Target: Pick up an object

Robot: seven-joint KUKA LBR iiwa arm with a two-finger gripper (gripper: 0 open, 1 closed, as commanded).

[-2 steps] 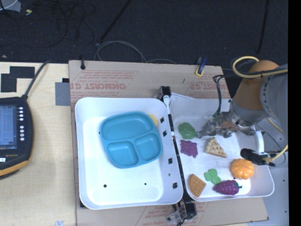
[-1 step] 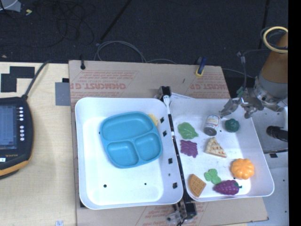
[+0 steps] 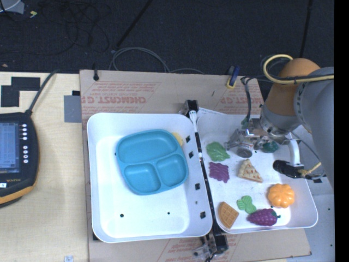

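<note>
My gripper is low over the back of the right bin, under the grey arm with its orange band. Just left of it lies a green leafy toy. A tan wedge-shaped toy lies right in front of it, and a purple toy sits beside that. Nearer the front are an orange pumpkin, a small green piece, a waffle and purple grapes. Nothing is visibly held.
The left bin holds a blue divided plate with a bit of yellow behind its rim. A black divider separates the bins. A teach pendant lies at the far left. Cables run behind the bench.
</note>
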